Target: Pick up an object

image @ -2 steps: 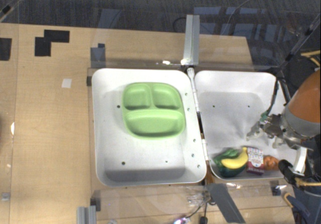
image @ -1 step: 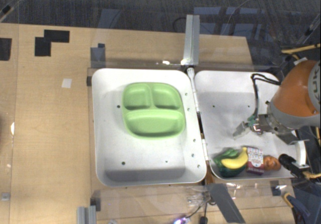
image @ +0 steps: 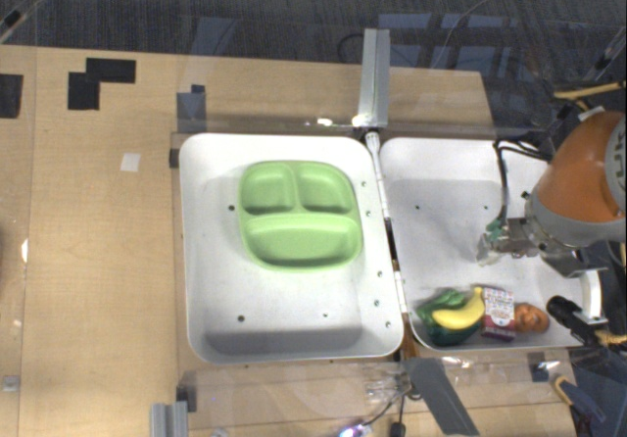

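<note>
The right bin (image: 431,180) holds a small pile along its front edge: a yellow banana (image: 462,313) lying on a green item (image: 441,301), a red and white packet (image: 499,311), and a small orange-brown piece (image: 532,317). My gripper (image: 497,242) hangs over the right part of this bin, behind the pile and apart from it. Nothing shows under or in it. The arm's orange band (image: 583,175) fills the right side above it.
The left bin (image: 211,317) carries a green divided plate (image: 298,213) near its middle. A metal post (image: 374,77) stands behind the wall between the bins. Wooden bench top (image: 88,229) extends to the left.
</note>
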`<state>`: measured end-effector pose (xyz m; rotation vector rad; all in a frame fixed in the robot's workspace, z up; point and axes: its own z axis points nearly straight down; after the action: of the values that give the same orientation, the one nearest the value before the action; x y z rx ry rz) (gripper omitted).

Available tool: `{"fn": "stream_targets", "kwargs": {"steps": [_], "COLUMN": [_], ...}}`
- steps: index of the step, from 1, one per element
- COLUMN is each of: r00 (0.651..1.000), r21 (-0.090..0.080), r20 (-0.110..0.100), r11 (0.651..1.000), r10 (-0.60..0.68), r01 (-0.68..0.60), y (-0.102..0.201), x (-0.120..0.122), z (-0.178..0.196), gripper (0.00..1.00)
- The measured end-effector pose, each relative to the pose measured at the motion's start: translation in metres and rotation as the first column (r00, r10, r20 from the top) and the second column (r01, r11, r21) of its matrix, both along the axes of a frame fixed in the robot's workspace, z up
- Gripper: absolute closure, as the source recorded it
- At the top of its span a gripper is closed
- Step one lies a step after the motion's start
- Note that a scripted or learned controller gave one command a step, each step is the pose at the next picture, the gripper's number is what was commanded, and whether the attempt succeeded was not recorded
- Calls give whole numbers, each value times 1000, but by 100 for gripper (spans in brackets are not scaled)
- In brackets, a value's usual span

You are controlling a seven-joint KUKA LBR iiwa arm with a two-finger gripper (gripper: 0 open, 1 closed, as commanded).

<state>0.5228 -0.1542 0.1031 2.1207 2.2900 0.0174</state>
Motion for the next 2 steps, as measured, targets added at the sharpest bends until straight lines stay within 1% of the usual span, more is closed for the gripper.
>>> {"fn": "stream_targets", "kwargs": {"steps": [1,2], "r00": [998,995], "r21": [5,6], "r20": [-17,-6], "r11": [999,995], "r10": [55,-96], "r01": [-54,96], "y": [34,37], "x": [19,-13], "z": [85,-11], "gripper": [100,100]}}
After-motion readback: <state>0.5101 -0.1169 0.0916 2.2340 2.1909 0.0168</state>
